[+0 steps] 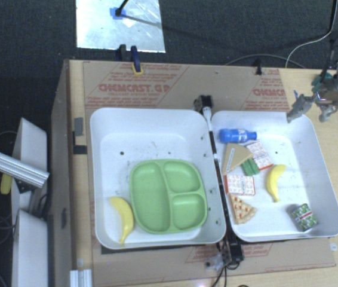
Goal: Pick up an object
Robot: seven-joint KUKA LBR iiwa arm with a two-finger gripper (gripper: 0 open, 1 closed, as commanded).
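— What does the overhead camera show at the desk [336, 160]?

— Two white bins side by side. The left bin [106, 136] holds a green divided plate [169, 195] with a yellow banana [123, 217] just beside it at the near-left corner. The right bin [327, 184] holds a blue bottle [236, 136] near its far-left corner, a second banana [274, 181], a pizza slice [241, 209], a green can [304, 216] at the near-right corner, and a few flat cards (too small to read).

— And the arm?

— The claw [312, 105] hangs over the far-right corner of the right bin, its two fingers spread apart with nothing between them, well apart from every object.
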